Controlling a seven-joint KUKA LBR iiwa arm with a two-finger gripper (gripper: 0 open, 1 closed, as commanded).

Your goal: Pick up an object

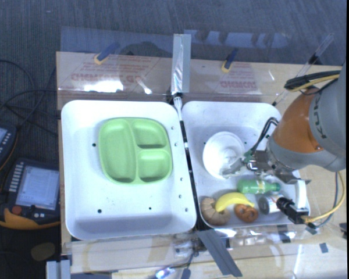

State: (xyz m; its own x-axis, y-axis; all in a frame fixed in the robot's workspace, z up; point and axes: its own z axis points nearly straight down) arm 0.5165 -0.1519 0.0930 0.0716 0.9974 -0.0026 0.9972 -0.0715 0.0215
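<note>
Banana (232, 201), bottle (257, 186), bowl (222, 151): right bin (192, 156) | tray (135, 150): left bin (81, 214) | end effector (249, 163): grip perhaps hidden, cannot tell

Bright, even overhead light; glare on the white bins (75, 173); soft shadows, slightly soft focus.

A: Arm (331, 127) body, entry: smooth grey casing, rounded, with dark lettering partly visible on the shell.

B: Band colour?

A: Orange, wide, glossy, above the wrist. Below it, a grey wrist section (285, 156) with metal fittings.

B: Cabling?

A: Black cable (266, 129) looped off the wrist; yellow and black leads near the upper casing; another yellow cable low at the right.
</note>
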